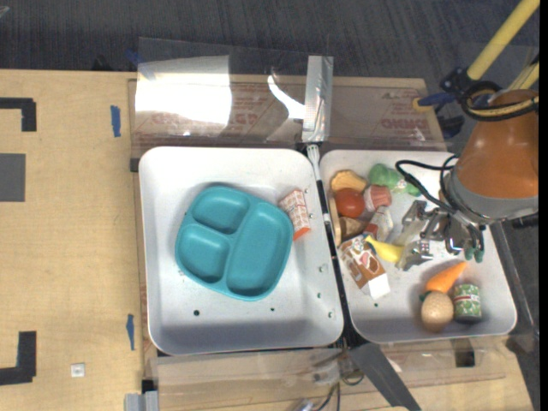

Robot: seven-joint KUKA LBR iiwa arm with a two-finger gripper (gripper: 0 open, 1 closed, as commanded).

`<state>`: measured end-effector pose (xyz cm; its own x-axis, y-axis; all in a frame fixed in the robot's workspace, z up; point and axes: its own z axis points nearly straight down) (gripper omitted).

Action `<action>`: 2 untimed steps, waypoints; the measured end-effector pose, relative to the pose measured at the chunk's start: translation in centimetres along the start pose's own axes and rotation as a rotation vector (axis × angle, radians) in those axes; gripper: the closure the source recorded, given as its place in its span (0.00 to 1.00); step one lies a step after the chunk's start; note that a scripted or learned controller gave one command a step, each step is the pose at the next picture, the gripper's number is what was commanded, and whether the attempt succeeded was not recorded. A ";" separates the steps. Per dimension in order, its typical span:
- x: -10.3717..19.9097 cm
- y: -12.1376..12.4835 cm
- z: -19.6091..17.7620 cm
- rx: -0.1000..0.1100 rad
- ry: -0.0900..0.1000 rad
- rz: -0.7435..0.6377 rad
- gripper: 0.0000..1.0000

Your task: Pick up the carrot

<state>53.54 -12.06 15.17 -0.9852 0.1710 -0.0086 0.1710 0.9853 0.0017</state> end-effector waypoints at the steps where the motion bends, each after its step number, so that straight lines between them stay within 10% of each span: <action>1: 4.1 -8.8 1.1 0.002 0.006 -0.284 1.00; 2: 3.4 0.9 2.1 -0.003 0.007 -0.196 1.00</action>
<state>50.33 -10.59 13.07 -0.9997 -0.0246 -0.0025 -0.0246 0.9997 0.0038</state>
